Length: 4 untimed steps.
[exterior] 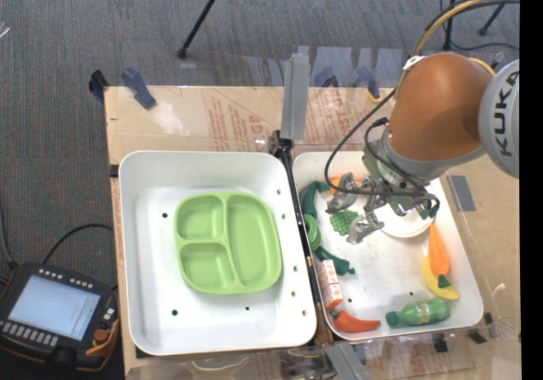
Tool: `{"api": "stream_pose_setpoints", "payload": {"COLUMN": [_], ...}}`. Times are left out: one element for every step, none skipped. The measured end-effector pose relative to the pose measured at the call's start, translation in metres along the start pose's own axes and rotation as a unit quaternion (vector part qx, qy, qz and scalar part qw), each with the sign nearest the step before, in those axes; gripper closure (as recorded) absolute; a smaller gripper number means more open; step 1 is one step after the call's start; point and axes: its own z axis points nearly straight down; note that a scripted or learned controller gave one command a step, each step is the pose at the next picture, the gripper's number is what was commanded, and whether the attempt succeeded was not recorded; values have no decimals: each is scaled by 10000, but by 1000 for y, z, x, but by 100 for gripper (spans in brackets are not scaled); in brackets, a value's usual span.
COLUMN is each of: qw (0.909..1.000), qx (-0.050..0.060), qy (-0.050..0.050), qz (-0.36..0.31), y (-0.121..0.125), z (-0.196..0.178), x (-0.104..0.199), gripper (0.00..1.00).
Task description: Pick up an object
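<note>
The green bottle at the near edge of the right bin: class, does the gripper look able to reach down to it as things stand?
Probably yes. The green bottle lies on its side with open floor around it; the yellow banana is close but apart. The gripper hovers farther back in the same right bin.

1. The pale brown board surface (212, 120), printed with faint red lettering, carries two shallow white plastic bins side by side.
2. The left white bin (144, 319) sits toward the surface's near-left part.
3. The right white bin (472, 302) sits just beside it, their inner rims touching or nearly so.
4. A grey upright post (294, 98) rises from the surface behind the seam between the bins.
5. Blue tape strips (138, 87) mark the far-left corner.
</note>
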Motion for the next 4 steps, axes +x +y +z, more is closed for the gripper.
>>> {"api": "stream_pose_setpoints", "payload": {"qw": [9779, 9302, 9304, 8662], "qx": [8, 9, 7, 27], "qy": [-15, -35, -23, 30], "qz": [2093, 3670, 3664, 4997], "y": [-16, -53, -53, -54], "z": [98, 96, 97, 98], "x": [24, -9, -8, -29], "gripper": [100, 100, 0, 0]}}
